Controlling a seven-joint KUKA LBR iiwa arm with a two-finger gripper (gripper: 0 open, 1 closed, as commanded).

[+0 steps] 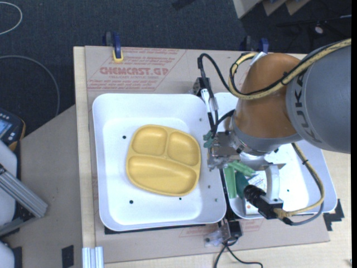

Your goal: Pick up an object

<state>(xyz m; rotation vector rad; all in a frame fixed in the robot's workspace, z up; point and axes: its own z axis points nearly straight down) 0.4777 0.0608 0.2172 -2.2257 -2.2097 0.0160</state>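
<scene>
A yellow divided plate (164, 159) lies flat in the middle of the left bin (111, 121). My gripper (230, 162) hangs low over the left part of the right bin (312, 188), under the orange band of the wrist. Just below it lies a green elongated object (230, 182) beside some green-and-white packaging (251, 177). A white flat piece (273, 182) rests to their right. The arm hides much of the right bin, and I cannot make out whether the green object is touched.
The wall between the two bins (218, 166) runs right next to the gripper. Cables loop from the bench's back edge to the wrist (207, 94). A cardboard sheet (139, 66) lies behind the bins.
</scene>
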